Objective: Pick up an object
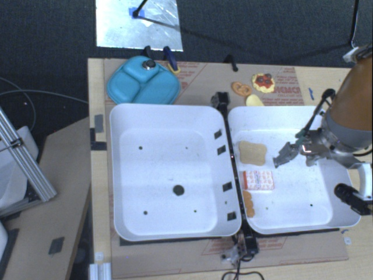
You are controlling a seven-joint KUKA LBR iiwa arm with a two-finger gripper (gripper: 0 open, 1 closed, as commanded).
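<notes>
In the right bin [309, 214] a tan slice of toy bread [252, 152] lies near the left wall. Just below it is a red-and-white packet [257, 180], and below that a small orange-brown piece [249, 203]. My gripper [282, 157] hangs over the right bin, a little to the right of the bread and apart from it. I see nothing held in it. The left bin [134, 214] holds one small dark round thing [178, 190].
Behind the left bin sits a blue divided tray [143, 81]. On the bench behind the right bin lie a toy pizza [263, 81], a small cookie [240, 88] and a yellow piece [254, 101]. A shiny foil sheet [137, 16] lies farther back.
</notes>
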